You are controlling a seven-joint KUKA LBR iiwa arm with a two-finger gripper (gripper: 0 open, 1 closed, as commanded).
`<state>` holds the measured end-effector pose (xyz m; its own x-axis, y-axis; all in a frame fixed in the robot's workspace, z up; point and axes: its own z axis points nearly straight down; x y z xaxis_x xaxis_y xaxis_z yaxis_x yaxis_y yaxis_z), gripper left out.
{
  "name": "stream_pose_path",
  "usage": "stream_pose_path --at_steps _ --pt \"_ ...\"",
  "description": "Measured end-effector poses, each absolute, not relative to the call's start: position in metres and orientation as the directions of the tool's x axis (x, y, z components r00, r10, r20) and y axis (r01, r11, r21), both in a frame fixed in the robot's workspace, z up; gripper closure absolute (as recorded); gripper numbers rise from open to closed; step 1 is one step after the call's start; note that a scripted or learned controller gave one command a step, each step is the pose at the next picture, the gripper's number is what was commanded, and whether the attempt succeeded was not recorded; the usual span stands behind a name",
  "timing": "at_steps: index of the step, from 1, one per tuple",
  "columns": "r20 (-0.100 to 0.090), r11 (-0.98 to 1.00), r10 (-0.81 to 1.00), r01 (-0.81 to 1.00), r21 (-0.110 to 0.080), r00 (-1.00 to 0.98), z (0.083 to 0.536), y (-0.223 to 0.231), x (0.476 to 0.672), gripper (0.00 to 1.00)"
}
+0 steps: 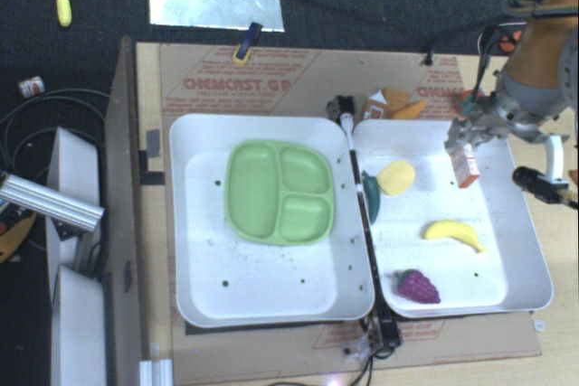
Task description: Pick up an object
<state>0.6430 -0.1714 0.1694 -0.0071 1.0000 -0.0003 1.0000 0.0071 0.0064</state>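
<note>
Two white bins side by side on the tabletop [271,72], sharing a middle rim. Left bin [204,285]: a green divided plate [278,193] lying flat near the centre, out of the way of the picking side. Right bin [516,258]: four loose candidates, spread well apart, probably so each can be taken alone. A yellow lemon-like piece [396,177] near the bin's left edge, just beside a dark teal item [369,194] lying along the shared rim. A banana [454,234] flat in the middle. A bunch of purple grapes [419,287] toward the near left corner. A small red-and-white carton [465,165] upright near the far right part of the bin.

Arm reaching in over the right bin's far right corner, pincer [470,138] hanging directly over the carton, seemingly touching its top. Cannot tell whether the pincer is spread or pressed together; the wrist body hides that from above. Likely the carton is the chosen target, given the placement straight overhead. No lift evident yet: carton seems to sit on the bin floor. Risk: a tall, narrow carton tipping if caught off-centre.
</note>
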Motion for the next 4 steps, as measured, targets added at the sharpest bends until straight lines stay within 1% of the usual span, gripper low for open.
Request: stream_pose_path --at_steps 1,2,3,4 --pt "0.001 0.009 1.0 1.0 0.005 -0.009 0.207 -0.122 0.621 1.0" --pt "0.002 0.009 1.0 1.0 0.003 -0.009 0.244 -0.074 0.581 1.0" --pt "0.001 0.008 1.0 1.0 0.002 -0.008 0.26 -0.053 0.57 1.0" --pt "-0.001 0.0 1.0 1.0 0.001 0.0 0.252 -0.071 0.561 1.0"
